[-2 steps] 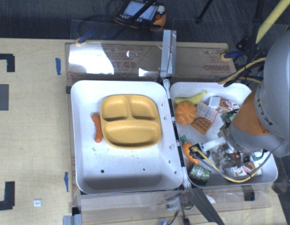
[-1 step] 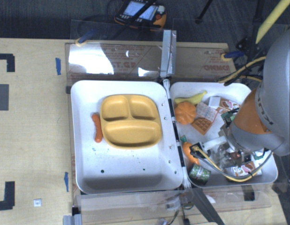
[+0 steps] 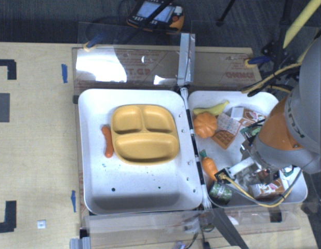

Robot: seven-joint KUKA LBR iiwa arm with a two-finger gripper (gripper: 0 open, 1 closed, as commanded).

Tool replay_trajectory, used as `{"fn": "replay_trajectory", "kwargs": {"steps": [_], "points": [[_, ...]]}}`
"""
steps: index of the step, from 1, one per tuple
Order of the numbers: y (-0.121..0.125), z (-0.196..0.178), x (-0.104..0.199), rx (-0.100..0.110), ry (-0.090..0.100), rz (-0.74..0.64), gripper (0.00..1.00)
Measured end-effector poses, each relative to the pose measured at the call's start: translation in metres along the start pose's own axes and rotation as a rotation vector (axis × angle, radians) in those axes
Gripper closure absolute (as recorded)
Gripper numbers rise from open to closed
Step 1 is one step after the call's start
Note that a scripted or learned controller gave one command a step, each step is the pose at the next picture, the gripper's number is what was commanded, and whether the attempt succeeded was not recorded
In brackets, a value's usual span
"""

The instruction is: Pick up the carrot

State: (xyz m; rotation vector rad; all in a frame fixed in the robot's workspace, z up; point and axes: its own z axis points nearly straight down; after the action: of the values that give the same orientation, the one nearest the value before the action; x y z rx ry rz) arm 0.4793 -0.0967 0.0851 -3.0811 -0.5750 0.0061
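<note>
The carrot (image 3: 209, 166), orange with a small green top, lies along the left wall of the right bin (image 3: 301, 193), pointing toward the front. My gripper (image 3: 245, 173) hangs low over the front middle of that bin, a short way to the carrot's right. The wrist and its orange band cover the gripper from above. Nothing orange shows at the gripper itself.
A small orange pumpkin (image 3: 205, 125), a banana (image 3: 215, 108), a waffle (image 3: 225, 138), snack packets (image 3: 247, 117) and a dark can (image 3: 221, 191) crowd the right bin. The left bin (image 3: 93, 139) holds a yellow divided plate (image 3: 145, 134) and an orange-red sausage (image 3: 107, 141).
</note>
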Motion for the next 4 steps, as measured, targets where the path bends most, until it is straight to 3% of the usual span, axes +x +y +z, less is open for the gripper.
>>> {"fn": "replay_trajectory", "kwargs": {"steps": [1,2,3,4], "points": [[0.0,0.0,0.003,-0.005,0.006,0.164,1.0],[-0.001,0.0,0.001,-0.006,0.001,-0.044,1.0],[0.018,0.0,-0.006,-0.002,0.002,-0.579,1.0],[0.01,-0.001,0.0,-0.014,0.008,-0.235,1.0]]}}
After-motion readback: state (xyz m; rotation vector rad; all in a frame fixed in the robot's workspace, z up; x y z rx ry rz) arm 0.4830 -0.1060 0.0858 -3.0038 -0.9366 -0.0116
